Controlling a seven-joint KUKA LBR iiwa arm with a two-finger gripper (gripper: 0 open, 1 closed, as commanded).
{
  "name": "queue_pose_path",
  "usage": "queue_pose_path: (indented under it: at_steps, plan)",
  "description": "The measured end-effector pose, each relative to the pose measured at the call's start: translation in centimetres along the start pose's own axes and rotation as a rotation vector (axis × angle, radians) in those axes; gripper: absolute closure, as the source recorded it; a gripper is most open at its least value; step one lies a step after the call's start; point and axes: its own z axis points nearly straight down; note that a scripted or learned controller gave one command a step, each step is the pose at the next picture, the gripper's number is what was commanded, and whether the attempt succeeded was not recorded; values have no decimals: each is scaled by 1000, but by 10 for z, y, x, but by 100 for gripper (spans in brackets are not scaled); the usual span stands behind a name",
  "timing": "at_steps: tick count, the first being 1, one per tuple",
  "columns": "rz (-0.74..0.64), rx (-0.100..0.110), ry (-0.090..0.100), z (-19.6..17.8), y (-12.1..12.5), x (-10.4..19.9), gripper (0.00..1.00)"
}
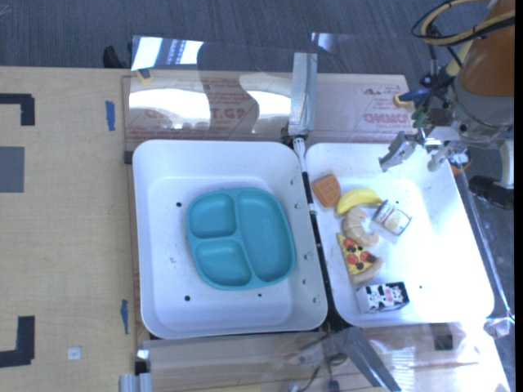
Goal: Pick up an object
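Roughly six small items below-left of the gripper [417,149]: banana [359,198], waffle [326,190], pizza slice [359,259], others indistinct. Fingers spread apart, holding nothing; arm cut off at frame edge.

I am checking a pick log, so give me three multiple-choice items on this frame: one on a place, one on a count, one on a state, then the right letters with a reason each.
1. Where does the blue plate lie?
A. In the left bin
B. In the right bin
C. On the wooden bench outside the bins

2. How many compartments does the plate have?
A. Two
B. Three
C. Five

3. What state is the hand in?
A. Shut on the banana
B. Pressed on the plate
C. Open, holding nothing

Answers:
1 A: the plate sits inside the left bin, alone there.
2 B: two smaller wells and one long well show.
3 C: its fingers stand apart over the upper right of the right bin, while the banana lies on the bin floor among the waffle, pizza slice and other items.
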Motion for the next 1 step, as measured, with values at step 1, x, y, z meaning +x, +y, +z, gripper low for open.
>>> queue_pose_path:
  at_steps: [1]
  plan:
    - [0, 13, 2, 123, 15, -1, 0]
